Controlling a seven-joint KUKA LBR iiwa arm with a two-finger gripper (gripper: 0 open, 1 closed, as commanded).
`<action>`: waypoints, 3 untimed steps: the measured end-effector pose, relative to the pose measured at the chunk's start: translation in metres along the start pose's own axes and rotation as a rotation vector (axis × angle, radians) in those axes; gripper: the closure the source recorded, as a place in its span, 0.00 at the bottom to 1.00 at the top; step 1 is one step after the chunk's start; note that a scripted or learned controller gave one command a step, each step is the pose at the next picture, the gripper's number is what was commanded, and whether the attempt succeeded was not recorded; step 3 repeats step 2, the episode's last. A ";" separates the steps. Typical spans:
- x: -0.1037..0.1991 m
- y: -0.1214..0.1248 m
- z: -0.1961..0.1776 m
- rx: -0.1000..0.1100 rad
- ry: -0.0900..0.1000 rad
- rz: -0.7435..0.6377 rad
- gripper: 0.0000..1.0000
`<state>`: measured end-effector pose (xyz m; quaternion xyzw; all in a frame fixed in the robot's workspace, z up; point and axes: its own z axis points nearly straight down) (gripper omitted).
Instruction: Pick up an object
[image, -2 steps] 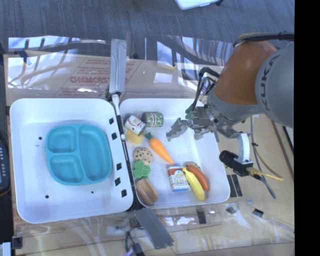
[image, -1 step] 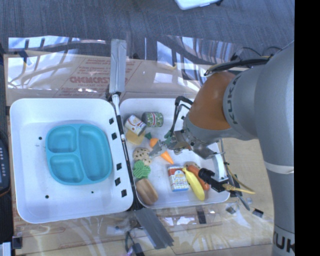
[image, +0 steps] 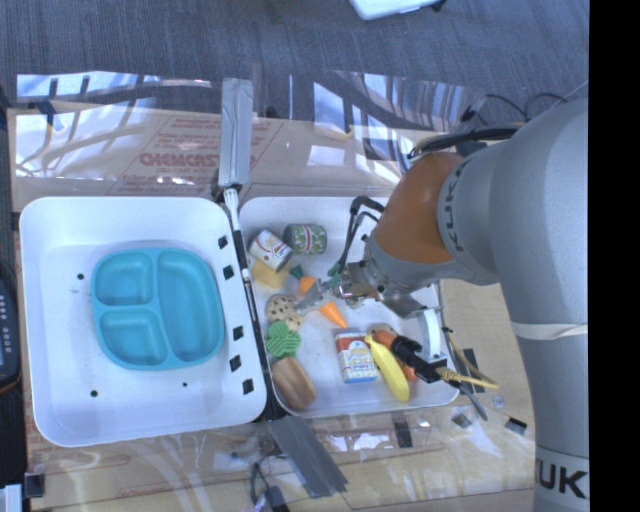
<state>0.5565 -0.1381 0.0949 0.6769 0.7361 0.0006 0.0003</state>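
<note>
My arm (image: 500, 210) reaches in from the right, bent down over the right bin (image: 420, 400).
The left bin (image: 40, 300) holds a blue divided tray (image: 155, 305). My wrist drops into the right bin's middle, the pincer (image: 322, 292) low among the toys; whether it is apart or together I cannot tell. A green can (image: 305, 238) lies far of it, an orange carrot (image: 332, 314) just beside it, a banana (image: 392, 370) nearer, to the right.

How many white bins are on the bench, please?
2. The left bin holds a blue divided plate. The right bin holds the small objects, where the gripper reaches in.
</note>
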 end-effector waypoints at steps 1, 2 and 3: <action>0.001 0.001 -0.010 0.000 0.001 -0.005 1.00; 0.021 0.010 -0.080 0.000 0.000 -0.004 1.00; 0.021 0.010 -0.080 0.000 0.000 -0.004 1.00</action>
